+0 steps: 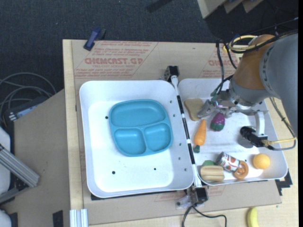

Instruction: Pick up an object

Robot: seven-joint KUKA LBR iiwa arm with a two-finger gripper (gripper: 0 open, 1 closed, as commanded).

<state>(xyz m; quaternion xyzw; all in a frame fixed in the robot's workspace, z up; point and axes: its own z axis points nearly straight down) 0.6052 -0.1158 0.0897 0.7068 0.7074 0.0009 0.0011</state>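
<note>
At the right of the frame, the arm (279, 65) shows a broad, smooth grey housing with an orange band (250, 63) curving below it toward the wrist. Yellow and black cables (236, 44) loop beside the band at the upper right. Below sits a pale metallic gripper (218, 109) of small angular parts.

The arm (265, 65) hides the right bin's (274, 171) far corner, and a yellow object (253, 217) is cut off below.
</note>
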